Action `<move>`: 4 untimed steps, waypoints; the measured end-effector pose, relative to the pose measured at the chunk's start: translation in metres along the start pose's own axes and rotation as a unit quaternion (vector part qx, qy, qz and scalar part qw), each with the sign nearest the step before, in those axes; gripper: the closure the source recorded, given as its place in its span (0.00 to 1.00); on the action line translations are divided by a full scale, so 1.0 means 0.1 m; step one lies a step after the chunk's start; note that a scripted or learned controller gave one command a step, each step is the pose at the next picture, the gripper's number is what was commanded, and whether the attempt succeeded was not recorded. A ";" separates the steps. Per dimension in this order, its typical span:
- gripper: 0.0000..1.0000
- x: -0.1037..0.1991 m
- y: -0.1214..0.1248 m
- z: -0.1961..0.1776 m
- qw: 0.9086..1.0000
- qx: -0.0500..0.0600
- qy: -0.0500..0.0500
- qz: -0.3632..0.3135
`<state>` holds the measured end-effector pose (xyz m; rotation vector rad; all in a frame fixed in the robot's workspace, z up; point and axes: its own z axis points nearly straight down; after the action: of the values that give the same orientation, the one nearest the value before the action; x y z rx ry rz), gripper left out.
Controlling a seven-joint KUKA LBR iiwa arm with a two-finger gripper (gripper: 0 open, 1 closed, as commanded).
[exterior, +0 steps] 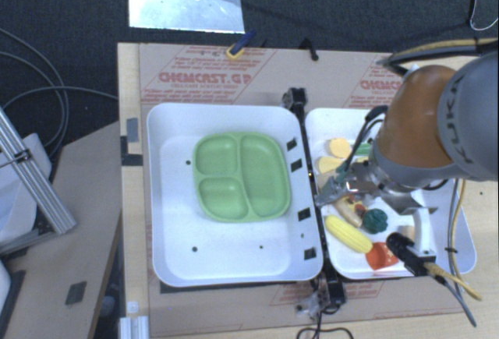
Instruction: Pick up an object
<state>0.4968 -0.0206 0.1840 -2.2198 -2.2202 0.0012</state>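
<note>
A grey arm with an orange band (421, 123) reaches over the right shallow white bin (465, 248); its claw (337, 188), grip state unclear, hangs above a yellow plastic corn cob (348, 234) and small green broccoli toy (376, 220). A green divided plate (240, 176) sits in the left white bin (173, 252).

KUKA arm (460, 123): fat rounded grey casing w/ glossy orange band (417, 115) above wrist, dark lettering on grey shell. Black cable (365, 131) loops beside wrist. Metallic silver gripper (337, 188) assy; black & white fittings underneath.
</note>
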 end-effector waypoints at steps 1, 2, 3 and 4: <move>0.00 -0.67 -0.10 0.78 1.000 0.001 -0.001 0.003; 1.00 -0.63 -0.07 0.64 1.000 -0.003 0.000 -0.001; 1.00 0.56 0.10 -0.04 1.000 -0.006 0.002 -0.008; 1.00 1.34 0.62 -0.92 1.000 -0.008 0.002 -0.007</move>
<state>0.5590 0.1138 0.2757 -2.2110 -2.2411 -0.0202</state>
